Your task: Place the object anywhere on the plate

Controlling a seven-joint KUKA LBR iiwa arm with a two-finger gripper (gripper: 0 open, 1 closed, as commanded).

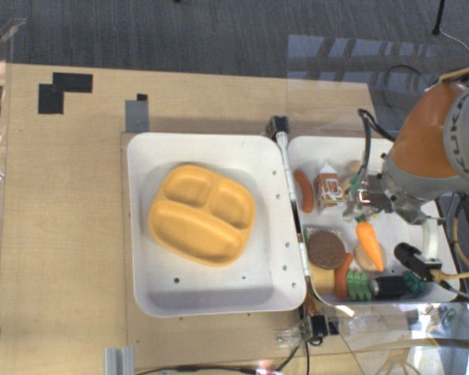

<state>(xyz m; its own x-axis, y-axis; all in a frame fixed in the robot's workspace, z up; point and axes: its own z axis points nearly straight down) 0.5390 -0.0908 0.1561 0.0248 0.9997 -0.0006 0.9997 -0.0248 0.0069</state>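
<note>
Left bin [141,233]: you see a shallow white tray holding one thing, the yellow plate [202,213], which has three compartments and lies tilted toward the bin's far left part.
Plate contents: you find nothing resting on it; all three wells show bare yellow.
Right bin [320,148]: you look at a crowded tray of toy food, pressed against the left bin along a shared metal divider [293,209].
Right bin, far part: a red sausage [304,191] lies lengthwise beside the divider, and a small brown carton [327,189] stands just right of it.
Right bin, middle: an orange carrot [367,244] lies at a slant just below the gripper.
Right bin, near part: a brown round cookie [327,249], a yellow block [322,277] beneath it, a second carrot with green top [350,280], and a black-and-green item [395,286] sit bunched along the near wall.
Gripper [362,198]: it hangs over the right bin's middle, just above the orange carrot; you cannot tell how the hand is set.
Arm [438,147]: it covers the right bin's far right corner.
Open room: the left bin's near strip and right margin lie bare white around the plate.
</note>
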